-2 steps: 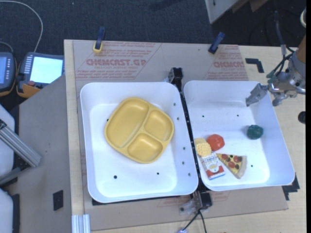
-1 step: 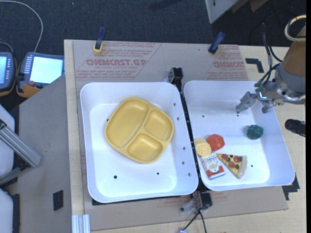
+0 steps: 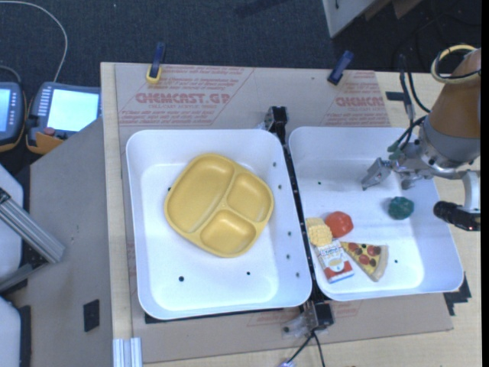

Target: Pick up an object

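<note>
Where the left bin (image 3: 145,228) sits, a yellow divided plate (image 3: 219,203) lies in its middle, tilted on the diagonal. In the right bin (image 3: 439,277), along the near left side, a corn cob (image 3: 319,232) touches a small red-and-white carton (image 3: 335,263). A red tomato (image 3: 339,222) lies just beside the corn, and a pizza slice (image 3: 367,257) lies beside the carton. Further right, a dark green lump (image 3: 399,207) rests alone on the bin floor. Above it, the gripper (image 3: 395,174) hangs over the far part of the right bin, its fingers (image 3: 374,175) spread wide apart with nothing between them and touching none of the toys.
</note>
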Available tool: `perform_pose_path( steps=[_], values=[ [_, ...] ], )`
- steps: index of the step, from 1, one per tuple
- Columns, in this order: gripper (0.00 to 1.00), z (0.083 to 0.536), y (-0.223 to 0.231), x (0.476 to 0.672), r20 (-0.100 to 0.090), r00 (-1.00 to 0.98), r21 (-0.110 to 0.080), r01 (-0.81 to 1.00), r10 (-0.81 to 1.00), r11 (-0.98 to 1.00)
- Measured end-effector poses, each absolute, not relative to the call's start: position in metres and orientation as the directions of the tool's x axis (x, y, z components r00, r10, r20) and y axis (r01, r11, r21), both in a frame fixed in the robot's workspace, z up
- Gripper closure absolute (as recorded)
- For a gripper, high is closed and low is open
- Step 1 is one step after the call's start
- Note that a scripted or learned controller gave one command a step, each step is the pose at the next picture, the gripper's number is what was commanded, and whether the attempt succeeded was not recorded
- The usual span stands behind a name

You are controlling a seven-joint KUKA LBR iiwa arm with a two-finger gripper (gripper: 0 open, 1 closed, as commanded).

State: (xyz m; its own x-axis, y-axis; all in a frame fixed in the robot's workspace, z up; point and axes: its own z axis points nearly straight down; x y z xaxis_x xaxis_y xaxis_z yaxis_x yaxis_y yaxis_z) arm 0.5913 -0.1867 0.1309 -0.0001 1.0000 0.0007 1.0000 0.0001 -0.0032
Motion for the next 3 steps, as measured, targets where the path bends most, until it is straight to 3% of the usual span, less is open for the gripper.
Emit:
perform_pose_path(
  steps=[1, 2, 3],
  values=[
    [0.00, 0.083, -0.186, 0.591, 0.001, 0.000, -0.003, 1.000, 1.000, 0.000],
    [1.00, 0.096, -0.187, 0.592, -0.001, 0.000, 0.001, 1.000, 1.000, 0.000],
    [1.00, 0.139, -0.192, 0.591, -0.002, 0.001, 0.004, 1.000, 1.000, -0.001]
  ],
)
